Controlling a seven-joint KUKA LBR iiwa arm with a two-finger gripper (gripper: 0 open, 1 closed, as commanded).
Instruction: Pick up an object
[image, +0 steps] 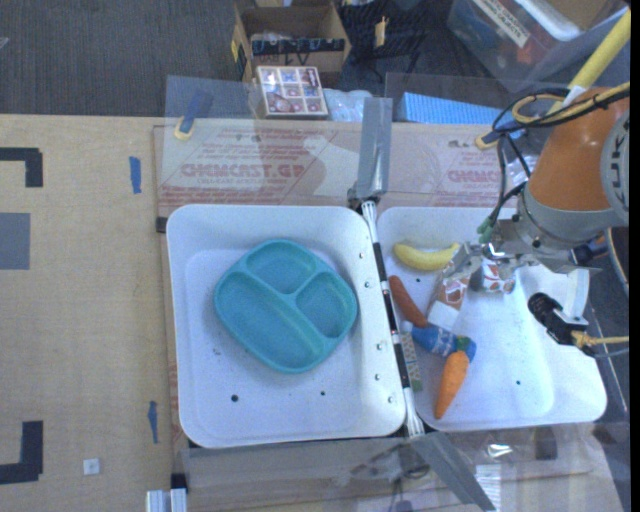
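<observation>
- Bins are sitting side by side on the tabletop (80, 300): the left bin (190, 400) is carrying a teal divided plate (286, 304), lying flat near its middle.
- The right bin (570, 395) is holding the loose things, all gathered toward its left side.
- A yellow banana (425, 256) is lying at the far left of that bin, just beside the dividing rim.
- A reddish-brown sausage-shaped toy (405, 298) is lying nearer than the banana, slanting along the left wall.
- A blue and white bottle-like thing (437, 338) is resting just beside the sausage's near end, and an orange carrot (451, 382) is lying nearest of all, its top touching the blue thing.
- A small brown and white packet (451, 294) is standing between the banana and the blue thing.
- The grey arm with its orange band (572, 150) is reaching in from the right, and the hand (487, 268) is hanging over the far part of the right bin, just right of the banana and packet.
- Whether the hand is wide or narrow cannot be told; nothing is visibly sitting in it.
</observation>
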